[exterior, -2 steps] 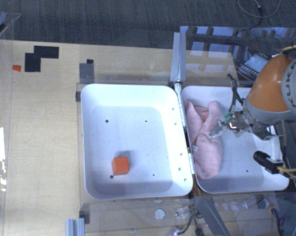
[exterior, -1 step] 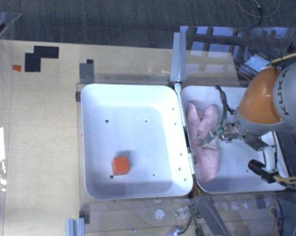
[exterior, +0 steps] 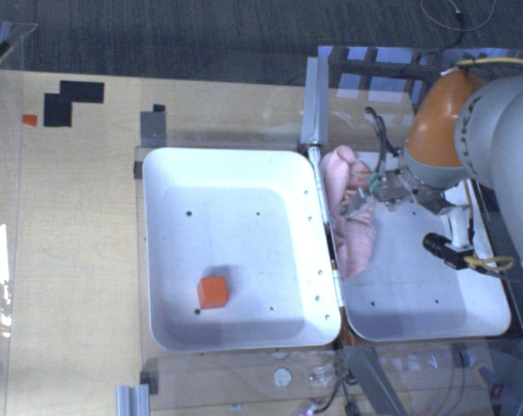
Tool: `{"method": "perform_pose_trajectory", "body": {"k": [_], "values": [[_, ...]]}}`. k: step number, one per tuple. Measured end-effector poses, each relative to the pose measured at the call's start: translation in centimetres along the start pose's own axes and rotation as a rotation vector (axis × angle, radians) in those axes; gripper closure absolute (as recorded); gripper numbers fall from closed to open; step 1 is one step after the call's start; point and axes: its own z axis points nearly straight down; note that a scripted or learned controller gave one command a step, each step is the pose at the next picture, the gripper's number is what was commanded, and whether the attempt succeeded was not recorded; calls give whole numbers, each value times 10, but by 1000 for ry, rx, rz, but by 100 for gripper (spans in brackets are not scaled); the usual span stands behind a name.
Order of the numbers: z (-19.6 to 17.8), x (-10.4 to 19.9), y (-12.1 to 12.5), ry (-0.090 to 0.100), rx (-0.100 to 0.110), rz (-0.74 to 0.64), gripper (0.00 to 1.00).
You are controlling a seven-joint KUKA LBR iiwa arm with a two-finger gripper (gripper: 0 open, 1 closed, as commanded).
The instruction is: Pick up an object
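Looming at the right edge of your frame, the grey arm [exterior: 504,137] with its orange band [exterior: 439,120] reaches into the right bin [exterior: 434,315]. Its gripper [exterior: 368,193] sits against a pink cloth [exterior: 348,211] bunched along that bin's left wall, right of centre in the frame. You cannot tell from this angle how the fingers stand or whether they hold the cloth. Left of it, an orange block [exterior: 213,292] lies in the lower part of the left bin [exterior: 235,167], well apart from the gripper. Black markers [exterior: 70,100] sit on the bench [exterior: 62,258], upper left.
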Motion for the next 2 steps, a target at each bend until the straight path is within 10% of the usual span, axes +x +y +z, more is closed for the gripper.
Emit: {"method": "perform_pose_trajectory", "body": {"k": [1,2], "values": [[2,1,43,2,12,-144,0],[0,-4,-9,1,2,-365,0]]}}
